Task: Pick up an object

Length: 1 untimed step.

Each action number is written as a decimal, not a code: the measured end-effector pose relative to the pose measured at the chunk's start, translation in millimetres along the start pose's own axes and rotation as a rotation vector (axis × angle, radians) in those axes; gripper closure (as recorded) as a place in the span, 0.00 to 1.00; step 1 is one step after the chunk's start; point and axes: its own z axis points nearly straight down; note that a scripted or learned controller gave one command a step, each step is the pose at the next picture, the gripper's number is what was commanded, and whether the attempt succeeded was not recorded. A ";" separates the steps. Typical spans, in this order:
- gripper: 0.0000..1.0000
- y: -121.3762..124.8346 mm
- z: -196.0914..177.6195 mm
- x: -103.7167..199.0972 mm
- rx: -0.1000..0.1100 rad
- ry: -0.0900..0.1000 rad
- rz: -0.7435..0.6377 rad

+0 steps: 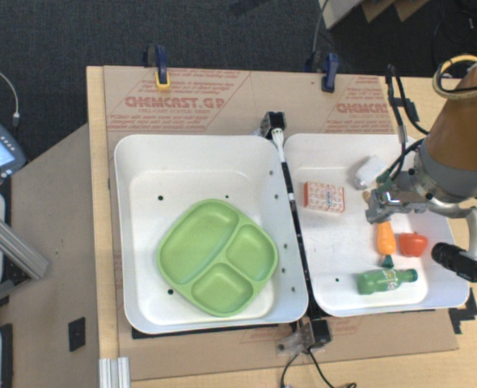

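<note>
The right bin (335, 293) holds several small objects. An orange carrot-like piece (385, 238) lies by a red piece (414, 245), and a green bottle (386, 280) lies on its side near the front wall. A small red-and-white box (324, 197) sits toward the bin's left, with a pale grey-white object (366, 170) further back. My gripper (381, 212) hangs low over the right bin, just behind the carrot's upper end. Nothing is visibly held in it.
The left bin (133, 217) holds a light green divided plate (217, 256). A black-and-white rod (283, 172) runs along the wall between the two bins. The arm's orange band and cables (457, 128) cover the right bin's far right side.
</note>
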 end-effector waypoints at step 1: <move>1.00 4.3 7.5 54.0 0.006 0.004 -0.006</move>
